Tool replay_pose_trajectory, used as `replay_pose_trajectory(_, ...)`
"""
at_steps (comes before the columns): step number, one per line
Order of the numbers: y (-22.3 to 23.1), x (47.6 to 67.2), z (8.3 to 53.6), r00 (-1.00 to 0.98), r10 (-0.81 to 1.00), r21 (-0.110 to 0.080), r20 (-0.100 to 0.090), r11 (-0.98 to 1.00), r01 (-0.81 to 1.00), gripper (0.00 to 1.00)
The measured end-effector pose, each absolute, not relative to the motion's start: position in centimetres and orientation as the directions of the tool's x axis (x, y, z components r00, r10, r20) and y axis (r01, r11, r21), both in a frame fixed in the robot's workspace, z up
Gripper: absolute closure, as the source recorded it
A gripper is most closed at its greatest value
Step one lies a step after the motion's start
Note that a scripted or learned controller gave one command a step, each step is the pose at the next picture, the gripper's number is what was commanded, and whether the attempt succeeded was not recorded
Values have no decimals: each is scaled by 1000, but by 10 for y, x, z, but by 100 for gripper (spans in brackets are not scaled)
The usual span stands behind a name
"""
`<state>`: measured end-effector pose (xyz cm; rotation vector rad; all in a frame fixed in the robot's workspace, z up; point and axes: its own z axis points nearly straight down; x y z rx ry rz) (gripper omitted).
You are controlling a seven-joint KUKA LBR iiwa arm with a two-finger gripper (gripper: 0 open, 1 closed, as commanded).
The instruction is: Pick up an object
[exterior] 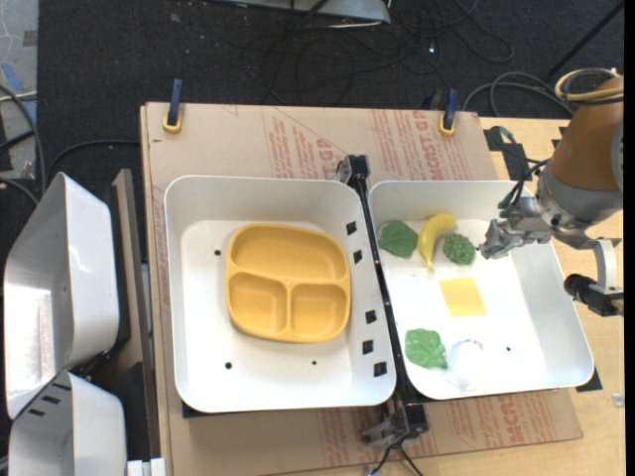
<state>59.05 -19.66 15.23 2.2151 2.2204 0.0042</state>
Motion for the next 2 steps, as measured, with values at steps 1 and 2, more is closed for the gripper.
replay_pose_trajectory(1,-205,586,205,1,1000,7,-3,-1,1000,100)
replay_pose_trajectory(2,-197,590,265,-5,1000,8,-2,5,1000,100)
